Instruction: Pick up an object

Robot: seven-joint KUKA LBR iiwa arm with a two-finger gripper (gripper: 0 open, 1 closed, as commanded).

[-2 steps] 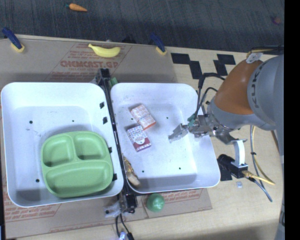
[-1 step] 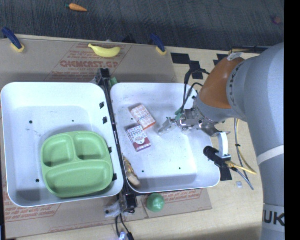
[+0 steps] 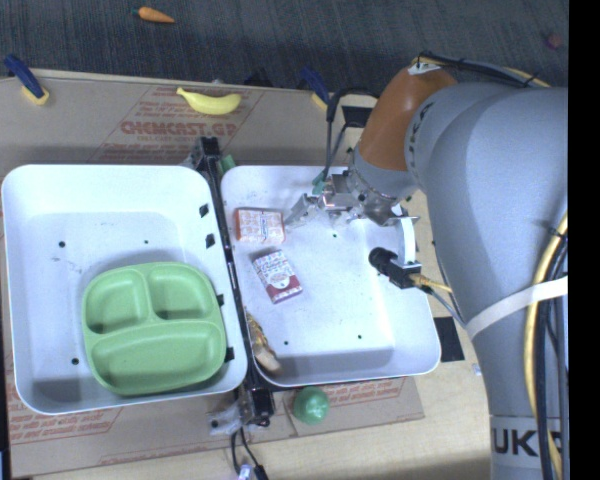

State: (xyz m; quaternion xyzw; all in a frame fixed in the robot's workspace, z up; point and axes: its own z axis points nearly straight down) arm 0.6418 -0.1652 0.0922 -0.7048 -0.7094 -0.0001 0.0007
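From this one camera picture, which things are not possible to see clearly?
- Gripper, camera view: fingers too small and blurred to judge.
- Print on the orange packet and red packet: too small to read.
- Brown object at the right bin's left wall: partly hidden by the rim.

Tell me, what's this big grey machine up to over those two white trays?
The robot arm reaches into the right bin, its gripper low near two small packets, an orange one and a red one. Nothing looks picked up yet. The left bin holds a green divided plate.
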